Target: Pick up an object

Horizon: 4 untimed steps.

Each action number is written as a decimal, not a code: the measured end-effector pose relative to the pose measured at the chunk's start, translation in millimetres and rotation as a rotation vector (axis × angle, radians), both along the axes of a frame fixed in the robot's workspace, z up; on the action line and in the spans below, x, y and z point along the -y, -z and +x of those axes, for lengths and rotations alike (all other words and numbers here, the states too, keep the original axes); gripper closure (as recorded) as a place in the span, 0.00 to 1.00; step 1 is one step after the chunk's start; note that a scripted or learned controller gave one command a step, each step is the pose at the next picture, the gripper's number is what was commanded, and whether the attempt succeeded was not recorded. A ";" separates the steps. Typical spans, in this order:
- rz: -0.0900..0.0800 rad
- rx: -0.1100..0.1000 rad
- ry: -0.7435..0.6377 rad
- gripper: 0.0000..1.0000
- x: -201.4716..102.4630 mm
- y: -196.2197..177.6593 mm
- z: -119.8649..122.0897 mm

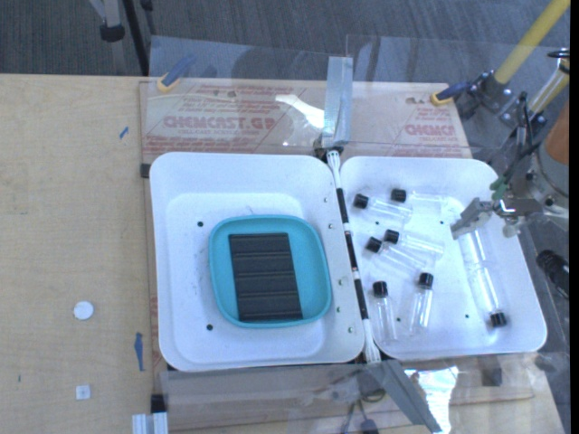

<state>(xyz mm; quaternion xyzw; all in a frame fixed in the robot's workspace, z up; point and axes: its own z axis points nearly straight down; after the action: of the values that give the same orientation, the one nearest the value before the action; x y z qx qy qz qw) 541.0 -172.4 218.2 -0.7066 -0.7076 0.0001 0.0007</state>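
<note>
Several clear vials with black caps lie scattered in the right bin [525,333]. One vial [384,208] lies near the bin's back left, and another vial [422,301] lies near the front middle. A longer vial [480,274] lies toward the right, its cap at the near end. My gripper [489,218] hangs over the right bin's right half, just above the far end of that longer vial. Nothing shows held in it. The arm enters from the right edge.
The left bin [172,242] holds a teal tray [220,274] with a dark ribbed block [263,277] in it. A clear sheet with red lettering [208,120] lies behind the bins. Blue clamps and metal rods [493,84] stand at the back right.
</note>
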 end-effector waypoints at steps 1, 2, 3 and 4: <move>-0.001 0.009 -0.056 0.00 -10.5 130.5 8.1; -0.001 0.009 -0.076 0.00 -68.0 130.1 4.6; -0.003 0.006 -0.016 0.00 -50.1 131.3 101.8; -0.003 0.008 -0.020 1.00 -51.9 120.1 103.1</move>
<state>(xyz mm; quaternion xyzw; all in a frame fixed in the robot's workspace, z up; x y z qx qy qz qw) 644.1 -120.5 98.1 -0.6995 -0.7146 -0.0017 -0.0029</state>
